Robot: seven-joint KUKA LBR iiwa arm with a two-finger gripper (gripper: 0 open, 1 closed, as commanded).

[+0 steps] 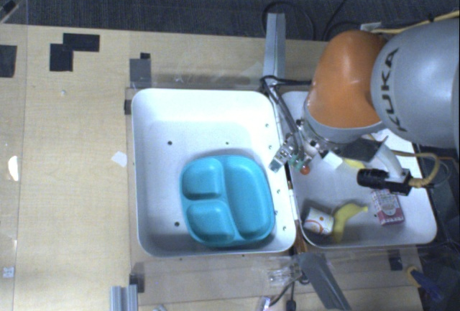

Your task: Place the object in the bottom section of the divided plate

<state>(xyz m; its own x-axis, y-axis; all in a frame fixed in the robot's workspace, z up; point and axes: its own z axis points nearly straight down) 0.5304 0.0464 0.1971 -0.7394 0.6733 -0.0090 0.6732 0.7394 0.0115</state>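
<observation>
Plate [227, 200] in light blue, divided into three sections, lies in the left bin [154, 159], toward its near right corner and turned a little askew. All its sections look bare. The right bin [424, 227] holds the loose things: a yellow banana [347, 217] near the front wall, a small white cup [317, 222] with a brownish mark touching the banana's left end, and a small pink and white carton [389, 208] further right. The arm [392, 83], grey with its orange band, reaches in from the right and hangs over the right bin's far left part. Its gripper [293, 156] sits low at the wall shared by the two bins, above the cup and banana. Whether the jaws are open or closed cannot be told from this angle. Both bins rest on the pale wooden tabletop [68, 159].
</observation>
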